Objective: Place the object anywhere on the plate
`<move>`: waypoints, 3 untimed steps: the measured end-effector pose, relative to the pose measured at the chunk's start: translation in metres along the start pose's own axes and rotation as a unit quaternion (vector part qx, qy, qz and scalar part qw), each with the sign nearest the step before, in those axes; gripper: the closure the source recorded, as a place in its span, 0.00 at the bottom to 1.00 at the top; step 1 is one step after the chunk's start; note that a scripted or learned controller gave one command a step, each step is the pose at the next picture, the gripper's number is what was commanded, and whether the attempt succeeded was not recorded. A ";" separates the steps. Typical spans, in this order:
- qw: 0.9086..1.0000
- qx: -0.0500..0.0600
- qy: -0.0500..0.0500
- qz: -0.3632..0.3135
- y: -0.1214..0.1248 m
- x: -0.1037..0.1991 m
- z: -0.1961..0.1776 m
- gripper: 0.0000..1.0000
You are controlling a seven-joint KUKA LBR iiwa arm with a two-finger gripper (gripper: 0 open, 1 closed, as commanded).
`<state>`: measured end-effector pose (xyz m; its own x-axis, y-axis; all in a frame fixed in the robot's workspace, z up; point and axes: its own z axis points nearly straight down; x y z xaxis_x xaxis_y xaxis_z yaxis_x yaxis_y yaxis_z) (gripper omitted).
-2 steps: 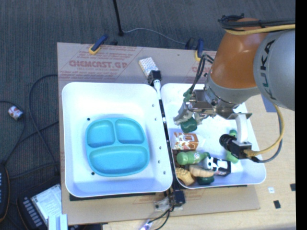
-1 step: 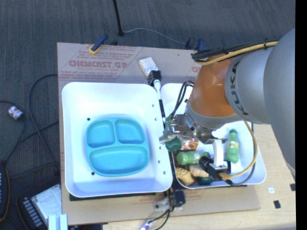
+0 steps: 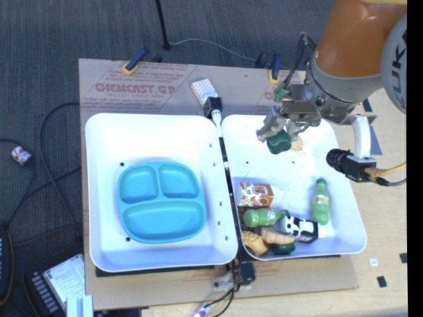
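Camera view looks down on the table (image 3: 370, 296), where two shallow white bins sit side by side on a sheet of brown cardboard (image 3: 132, 84). The left bin (image 3: 99, 177) carries a blue plate (image 3: 160, 201) with three compartments, lying flat near the middle of the bin. The right bin (image 3: 344, 197) holds a cluster of small things near its front edge: a brown and white carton (image 3: 256, 194), a green bottle (image 3: 320, 202) lying near the right wall, a green toy (image 3: 263, 217), a black and white toy (image 3: 299, 228), and some tan food pieces (image 3: 264, 241) at the front.

The grey arm with its orange band (image 3: 353, 25) reaches in from the right and hangs over the back part of the right bin. The pincer (image 3: 281, 134) is closed around a dark green object (image 3: 278, 141), which sits between its fingers, raised above the bin floor. This green object is well apart from the plate, across the divider (image 3: 223, 170) between the two bins. Blue and yellow clamps (image 3: 136, 59) pin the cardboard at its back edge.
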<state>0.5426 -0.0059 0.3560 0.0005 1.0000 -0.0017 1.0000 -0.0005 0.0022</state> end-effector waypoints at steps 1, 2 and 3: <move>1.000 0.003 0.001 -0.001 -0.021 0.016 0.133 1.00; 1.000 0.001 0.001 0.000 -0.030 0.014 0.100 1.00; 1.000 0.003 0.001 -0.001 -0.060 0.064 0.171 1.00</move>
<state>0.4830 0.0583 0.1849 -0.0013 1.0000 -0.0002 1.0000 0.0013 -0.0036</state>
